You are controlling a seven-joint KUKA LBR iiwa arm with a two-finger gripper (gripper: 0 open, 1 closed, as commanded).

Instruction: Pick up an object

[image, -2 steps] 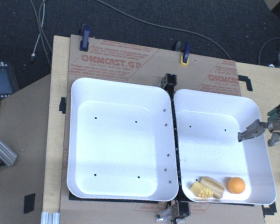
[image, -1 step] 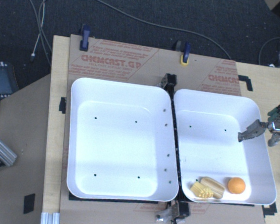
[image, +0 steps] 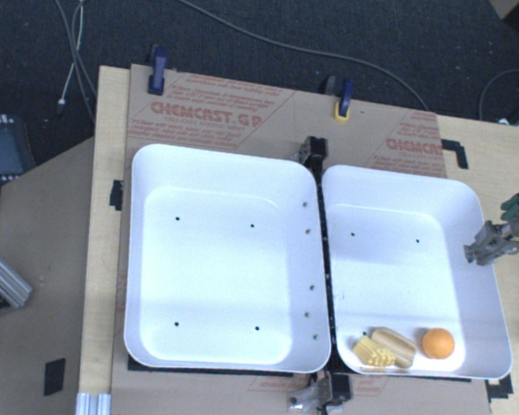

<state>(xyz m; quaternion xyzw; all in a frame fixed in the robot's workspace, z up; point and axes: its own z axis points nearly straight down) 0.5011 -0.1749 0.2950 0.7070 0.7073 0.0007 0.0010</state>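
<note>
Three small objects lie along the near edge of the right bin (image: 402,186): an orange ball (image: 438,343), a tan bread-like roll (image: 394,343) and a yellow corn-like piece (image: 373,353) touching the roll. My gripper (image: 484,248) hangs at the right bin's right rim, well behind the ball and apart from all three objects. Its grey fingers point left toward the bin. Nothing shows between them.
The left bin (image: 135,234) stands beside the right one on a cardboard-covered bench (image: 233,115). Blue clamps (image: 157,67) hold the board at the back edge. Cables run over the dark floor behind and at the right edge.
</note>
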